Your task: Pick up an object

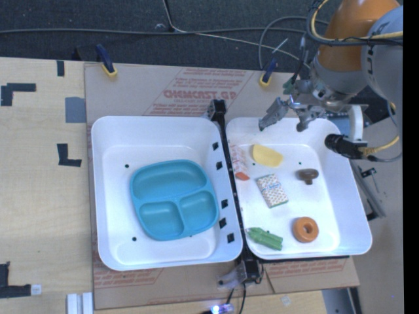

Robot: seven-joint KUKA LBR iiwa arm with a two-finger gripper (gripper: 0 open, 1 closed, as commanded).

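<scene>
My gripper [288, 118] hangs above the far edge of the right bin [347, 195], its two grey fingers spread open with nothing between them. Below it in the right bin lie a yellow piece [267, 156], a small patterned box [272, 190], a brown mushroom-shaped piece [307, 174], an orange ring [305, 229], a green piece [265, 238] and a small red scrap [241, 174]. The yellow piece lies closest to the gripper, just nearer the camera and to the left.
The left bin [108, 175] holds a blue divided plate [174, 198]. A black clip divider [222, 169] runs between the bins. Two yellow clamps [108, 69] pin the cardboard at the far edge. Cables loop behind the arm.
</scene>
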